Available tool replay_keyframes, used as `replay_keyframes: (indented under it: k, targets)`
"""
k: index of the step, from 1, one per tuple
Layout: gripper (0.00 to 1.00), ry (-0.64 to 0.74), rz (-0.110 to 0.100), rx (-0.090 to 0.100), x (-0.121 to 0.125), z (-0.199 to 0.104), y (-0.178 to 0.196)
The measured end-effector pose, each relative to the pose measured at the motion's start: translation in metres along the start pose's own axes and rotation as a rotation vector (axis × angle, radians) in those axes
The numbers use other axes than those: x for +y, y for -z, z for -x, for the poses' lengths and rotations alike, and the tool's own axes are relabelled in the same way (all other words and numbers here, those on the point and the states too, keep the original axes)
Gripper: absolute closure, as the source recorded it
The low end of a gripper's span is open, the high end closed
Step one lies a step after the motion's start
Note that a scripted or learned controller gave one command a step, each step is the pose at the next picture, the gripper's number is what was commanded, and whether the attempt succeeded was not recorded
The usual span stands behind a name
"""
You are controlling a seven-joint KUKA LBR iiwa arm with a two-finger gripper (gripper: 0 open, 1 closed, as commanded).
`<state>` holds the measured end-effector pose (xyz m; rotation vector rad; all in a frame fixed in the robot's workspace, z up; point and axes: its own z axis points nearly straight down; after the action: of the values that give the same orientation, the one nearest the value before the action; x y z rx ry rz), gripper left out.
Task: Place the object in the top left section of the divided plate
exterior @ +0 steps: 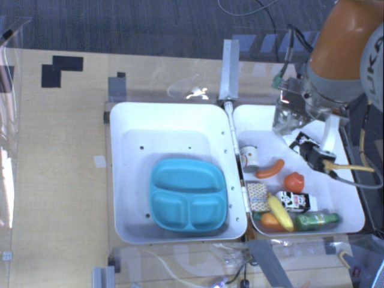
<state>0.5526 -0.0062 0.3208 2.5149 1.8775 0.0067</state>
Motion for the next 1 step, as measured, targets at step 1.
replay_keyframes:
  k: [1]
  targets:
    - [1.00, 0.244, 0.002, -0.001, 0.0340, 0.0512, 0.0543]
